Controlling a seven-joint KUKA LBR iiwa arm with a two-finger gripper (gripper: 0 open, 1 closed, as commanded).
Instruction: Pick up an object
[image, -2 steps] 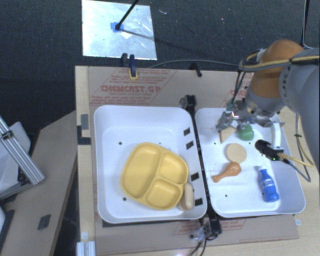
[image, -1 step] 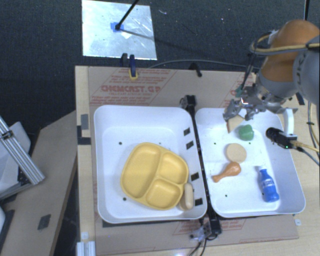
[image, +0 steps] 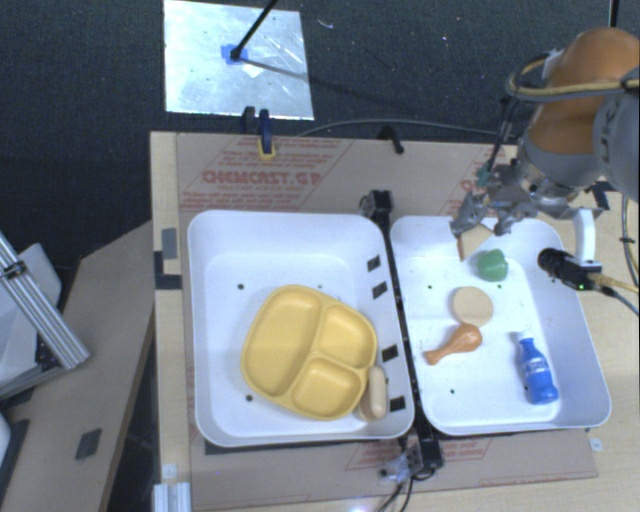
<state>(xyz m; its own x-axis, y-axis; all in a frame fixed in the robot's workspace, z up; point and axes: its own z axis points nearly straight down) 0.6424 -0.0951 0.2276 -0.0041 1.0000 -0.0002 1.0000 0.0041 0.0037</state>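
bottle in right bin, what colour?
Blue bottle, pale label; seen in the camera view.

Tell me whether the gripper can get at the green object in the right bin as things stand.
Probably yes. The gripper hangs just up-left of the green object, which lies apart from the tan disc below it, with nothing over it.

Single fixed overhead camera, slanted downward, both bins (image: 300, 225) in frame

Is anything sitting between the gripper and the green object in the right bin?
Nothing visible. The gripper hangs over the right white bin's far end, just up-left of the small round green object, with bare bin floor between them. The tan disc lies nearer the camera.
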